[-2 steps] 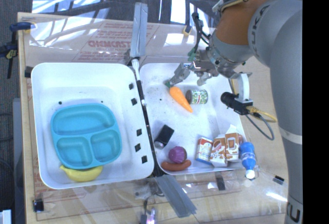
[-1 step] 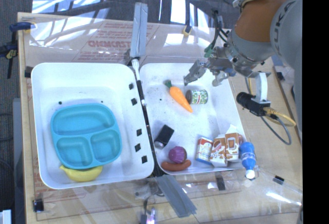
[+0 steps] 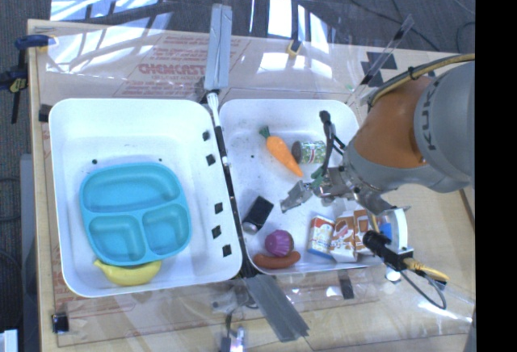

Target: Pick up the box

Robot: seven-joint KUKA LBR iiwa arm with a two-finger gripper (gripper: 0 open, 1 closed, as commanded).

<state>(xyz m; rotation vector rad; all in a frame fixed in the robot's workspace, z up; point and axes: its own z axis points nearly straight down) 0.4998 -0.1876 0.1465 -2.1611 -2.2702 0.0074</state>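
Near the right bin's (image 3: 242, 120) front wall lies the carton box (image 3: 339, 236), flat beside a purple onion (image 3: 279, 243). My gripper (image 3: 297, 195) hovers above it, fingers parted, holding nothing. It seems light, crushable cardboard; I would grip its narrow sides.

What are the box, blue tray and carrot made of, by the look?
Box: likely printed cardboard, matte, with flat panels and red-and-white graphics. Blue tray: looks like moulded plastic, smooth with a slight sheen and three rounded compartments. Carrot: probably toy plastic, uniform orange with a green top; could be rubber.
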